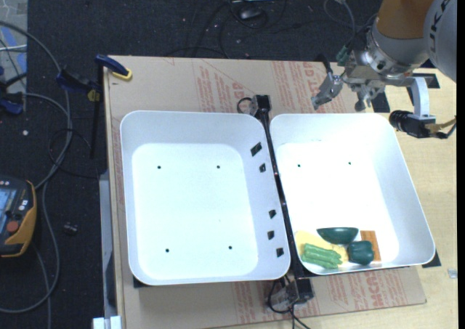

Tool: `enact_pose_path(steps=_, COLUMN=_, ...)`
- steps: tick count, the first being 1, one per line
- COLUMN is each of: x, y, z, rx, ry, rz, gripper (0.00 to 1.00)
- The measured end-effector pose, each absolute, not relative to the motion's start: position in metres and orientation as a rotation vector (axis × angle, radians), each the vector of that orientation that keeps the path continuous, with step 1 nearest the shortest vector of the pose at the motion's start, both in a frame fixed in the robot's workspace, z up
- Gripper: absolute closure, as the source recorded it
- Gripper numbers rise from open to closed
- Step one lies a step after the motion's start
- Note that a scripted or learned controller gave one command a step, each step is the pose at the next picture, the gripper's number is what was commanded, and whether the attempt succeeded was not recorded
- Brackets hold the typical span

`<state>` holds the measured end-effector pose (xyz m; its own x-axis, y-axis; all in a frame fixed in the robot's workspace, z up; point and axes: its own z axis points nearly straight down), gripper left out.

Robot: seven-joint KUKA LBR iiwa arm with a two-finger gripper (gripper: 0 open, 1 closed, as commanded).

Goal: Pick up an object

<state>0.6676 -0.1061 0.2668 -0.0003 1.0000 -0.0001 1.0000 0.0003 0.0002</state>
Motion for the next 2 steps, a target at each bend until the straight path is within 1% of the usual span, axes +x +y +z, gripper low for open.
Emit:
enact_pose_path(steps=1, x=0.596, y=-0.099, z=0.115, rx=2.230, ry=2.228, rz=-0.013, gripper=0.00)
enact_pose_path(steps=2, x=0.536, y=-0.152, z=0.087, rx=2.230, ry=2.218, rz=-0.004, gripper=0.00)
